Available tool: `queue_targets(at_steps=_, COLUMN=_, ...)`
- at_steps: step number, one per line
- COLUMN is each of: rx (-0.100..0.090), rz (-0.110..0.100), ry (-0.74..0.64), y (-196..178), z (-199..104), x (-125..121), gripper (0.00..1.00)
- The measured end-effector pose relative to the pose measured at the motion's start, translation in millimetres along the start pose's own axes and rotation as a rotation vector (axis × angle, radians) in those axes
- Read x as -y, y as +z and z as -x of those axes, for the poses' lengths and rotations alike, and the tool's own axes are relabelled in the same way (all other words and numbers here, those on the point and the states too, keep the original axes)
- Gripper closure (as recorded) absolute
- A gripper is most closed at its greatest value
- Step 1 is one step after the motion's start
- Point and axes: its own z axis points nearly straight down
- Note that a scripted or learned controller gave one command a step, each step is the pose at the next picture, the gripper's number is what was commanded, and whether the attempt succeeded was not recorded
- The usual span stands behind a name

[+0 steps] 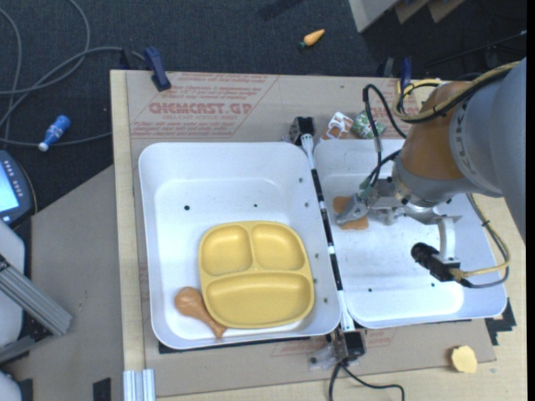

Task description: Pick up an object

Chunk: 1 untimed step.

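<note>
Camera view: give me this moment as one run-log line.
end effector: low in right bin, at orange piece | grasp: unconfirmed | left bin: yellow divided plate, orange drumstick-shaped toy beside it

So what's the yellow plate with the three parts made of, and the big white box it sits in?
The yellow plate looks like plastic: one even colour, smooth, rounded moulded dividers, a soft dull shine. The white bin under it also looks like plastic, thin and glossy, with rounded corners and a curled rim. The orange drumstick-shaped toy beside the plate looks like plastic or rubber; I can't tell which.
</note>
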Motion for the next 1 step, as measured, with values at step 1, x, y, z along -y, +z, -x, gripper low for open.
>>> queue_targets(at_steps=1, rx=0.000, rz=0.001, ry=0.001, y=-3.6, z=0.8, x=-37.1, gripper=0.00)
